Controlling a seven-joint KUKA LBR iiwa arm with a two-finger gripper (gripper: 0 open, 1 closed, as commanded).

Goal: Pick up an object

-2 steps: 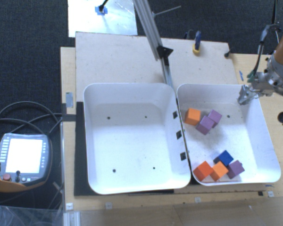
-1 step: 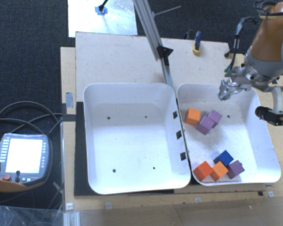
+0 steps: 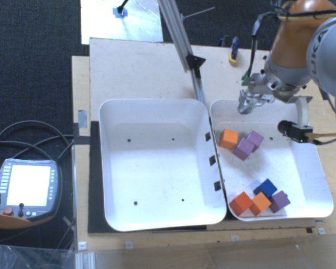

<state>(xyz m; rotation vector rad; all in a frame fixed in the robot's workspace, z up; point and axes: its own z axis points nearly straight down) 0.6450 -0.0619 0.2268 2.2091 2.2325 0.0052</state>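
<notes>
The right bin [image 3: 311,178] holds several small blocks. An orange block [image 3: 229,138] lies near its back left, with two purple blocks [image 3: 250,143] touching beside it. At the front sits a cluster: an orange-red block [image 3: 242,202], an orange block [image 3: 261,203], a blue block [image 3: 265,188] and a purple block [image 3: 280,200]. My gripper [image 3: 247,104] hangs over the bin's back left edge, above and slightly right of the orange block. Nothing is visible between its fingers.
The left bin [image 3: 109,167] sits beside the right one, sharing a middle wall. A slanted metal pole [image 3: 179,32] crosses behind the bins. A teach pendant [image 3: 25,192] lies on the floor at left. A small yellow and blue item [image 3: 234,54] rests on the board behind.
</notes>
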